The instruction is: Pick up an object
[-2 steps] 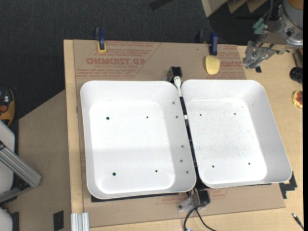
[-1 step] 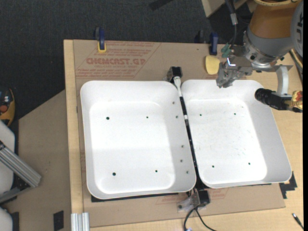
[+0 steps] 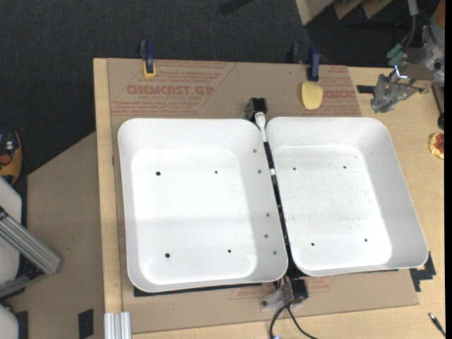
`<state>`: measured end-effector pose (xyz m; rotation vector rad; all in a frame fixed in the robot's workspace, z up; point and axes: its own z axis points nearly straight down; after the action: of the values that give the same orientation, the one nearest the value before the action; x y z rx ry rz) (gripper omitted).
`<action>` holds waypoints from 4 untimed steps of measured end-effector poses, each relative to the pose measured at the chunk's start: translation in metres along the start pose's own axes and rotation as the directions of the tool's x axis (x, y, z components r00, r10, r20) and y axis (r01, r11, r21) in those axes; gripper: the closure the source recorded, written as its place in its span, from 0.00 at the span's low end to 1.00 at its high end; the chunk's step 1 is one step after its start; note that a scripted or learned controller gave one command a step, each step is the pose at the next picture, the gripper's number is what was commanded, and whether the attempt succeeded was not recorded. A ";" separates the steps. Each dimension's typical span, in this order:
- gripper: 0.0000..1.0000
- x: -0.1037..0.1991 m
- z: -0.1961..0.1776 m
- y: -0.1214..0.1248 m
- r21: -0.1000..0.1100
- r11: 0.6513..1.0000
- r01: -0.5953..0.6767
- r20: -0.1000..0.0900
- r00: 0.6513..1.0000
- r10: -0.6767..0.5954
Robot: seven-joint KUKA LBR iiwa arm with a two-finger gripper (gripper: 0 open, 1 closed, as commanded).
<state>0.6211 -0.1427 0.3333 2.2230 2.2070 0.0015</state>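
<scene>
We are seeing our claw (image 3: 390,90) hovering past the right bin's (image 3: 395,189) far corner, near a yellow clamp pad (image 3: 311,94) on the worktop (image 3: 106,154); its finger state we cannot tell.

Two white bins (image 3: 194,136) sat side by side on a brown board (image 3: 233,83). Two blue clamps (image 3: 147,51) and a yellow piece (image 3: 311,95) occupied its far edge.

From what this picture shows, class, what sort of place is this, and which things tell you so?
Probably a robotics lab or workshop test bench. Two shallow white plastic bins sit side by side on a brown cardboard-covered board held by blue clamps, with a metal gripper at the right.
</scene>
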 end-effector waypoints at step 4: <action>1.00 0.049 0.007 0.005 0.006 1.000 0.006 -0.006 1.000 -0.006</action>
<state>0.6267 -0.0935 0.3262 2.2220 2.2202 0.0008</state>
